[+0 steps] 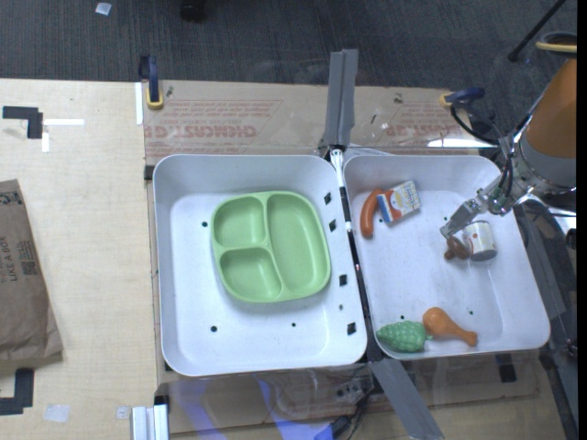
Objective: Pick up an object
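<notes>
My gripper (465,218) hangs low over the right side of the right bin (514,337), reaching in from the right below the orange band of the arm. Just beneath and beside its tip lies a small white and silver can (481,241) with a brown piece (453,253) at its left. An orange sausage (369,213) and a small white, blue and red packet (401,201) lie at the bin's back left. A green leafy toy (404,336) and an orange drumstick (449,326) rest near the front edge.
The left bin (179,337) holds a green divided plate (271,245). A grey divider (341,99) runs back from between the bins. A brown paper bag (23,273) lies on the bench at the far left. Cables hang at the right, behind the arm.
</notes>
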Motion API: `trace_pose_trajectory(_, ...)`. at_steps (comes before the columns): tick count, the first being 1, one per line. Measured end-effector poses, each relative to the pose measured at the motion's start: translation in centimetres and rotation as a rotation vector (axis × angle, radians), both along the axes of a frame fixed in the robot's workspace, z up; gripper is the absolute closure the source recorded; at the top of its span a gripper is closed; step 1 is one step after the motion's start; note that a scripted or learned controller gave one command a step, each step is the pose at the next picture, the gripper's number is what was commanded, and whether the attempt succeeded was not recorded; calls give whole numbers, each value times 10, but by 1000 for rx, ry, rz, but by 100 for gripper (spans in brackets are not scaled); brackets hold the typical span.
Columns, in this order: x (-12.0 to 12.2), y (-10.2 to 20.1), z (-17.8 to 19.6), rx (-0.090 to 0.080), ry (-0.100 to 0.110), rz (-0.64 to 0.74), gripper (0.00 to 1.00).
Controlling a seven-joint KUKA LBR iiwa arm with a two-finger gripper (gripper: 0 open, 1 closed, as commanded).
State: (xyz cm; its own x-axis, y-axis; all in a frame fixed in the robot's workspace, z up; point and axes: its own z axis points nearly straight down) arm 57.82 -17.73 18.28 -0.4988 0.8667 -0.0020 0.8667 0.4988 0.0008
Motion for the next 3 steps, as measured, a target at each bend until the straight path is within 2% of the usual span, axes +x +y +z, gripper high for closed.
trace_pose_trajectory(1,1,-1,9,-1,-2,-1,100)
trace_pose_trajectory(2,1,-1,9,-1,-2,-1,0)
trace_pose_trajectory(3,19,36,-5,0,1,130,0)
